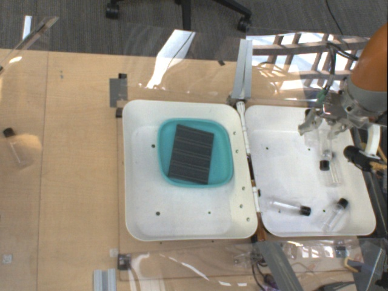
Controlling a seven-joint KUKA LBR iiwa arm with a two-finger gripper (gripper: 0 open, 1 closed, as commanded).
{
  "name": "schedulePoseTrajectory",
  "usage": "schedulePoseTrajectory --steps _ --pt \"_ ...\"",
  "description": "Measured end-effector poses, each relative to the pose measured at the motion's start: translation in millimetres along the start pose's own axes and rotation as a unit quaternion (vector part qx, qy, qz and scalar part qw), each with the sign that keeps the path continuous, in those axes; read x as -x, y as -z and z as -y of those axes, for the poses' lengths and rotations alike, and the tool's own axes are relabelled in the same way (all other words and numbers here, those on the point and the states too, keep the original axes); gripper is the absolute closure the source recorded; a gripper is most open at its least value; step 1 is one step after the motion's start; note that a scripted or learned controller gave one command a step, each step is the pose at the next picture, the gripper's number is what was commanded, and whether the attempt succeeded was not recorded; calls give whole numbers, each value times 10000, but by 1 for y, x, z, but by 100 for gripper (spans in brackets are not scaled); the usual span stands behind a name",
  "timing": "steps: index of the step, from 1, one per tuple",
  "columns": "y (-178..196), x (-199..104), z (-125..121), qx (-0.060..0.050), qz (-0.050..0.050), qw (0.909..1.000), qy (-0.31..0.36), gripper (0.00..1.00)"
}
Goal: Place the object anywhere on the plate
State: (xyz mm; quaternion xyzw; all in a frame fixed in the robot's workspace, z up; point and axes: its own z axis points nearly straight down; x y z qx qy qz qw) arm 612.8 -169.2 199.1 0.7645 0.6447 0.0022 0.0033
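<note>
Look to the left-centre of the frame: the left bin (182, 223) holds a teal plate (225, 162) in its upper half. The object (192, 154), a dark grey ribbed rectangular block, lies flat on the plate. It sits fully inside the plate's rim, with its long side running roughly top to bottom and leaning slightly.

At the right edge of the frame you'll see the arm (371, 71) reaching in over the upper right corner of the right bin (273, 132). Its gripper (321, 126) is well apart from the plate and the block. The fingers look spread, and you can see nothing between them.

Three clear vials with dark caps lie in the right bin. One vial (327, 165) is just below the gripper, a second (291, 208) lies near the bin's lower edge, and a third (334, 214) sits in the lower right corner.

The two bins stand side by side on the pale wooden desk (60, 162), touching along their inner edges. At the top of the frame is the black base of an office chair (182, 5), standing on the grey floor.
</note>
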Motion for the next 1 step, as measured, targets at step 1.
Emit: schedulePoseTrajectory --steps 1 --pt "0 0 0 1 0 10000 0 0"
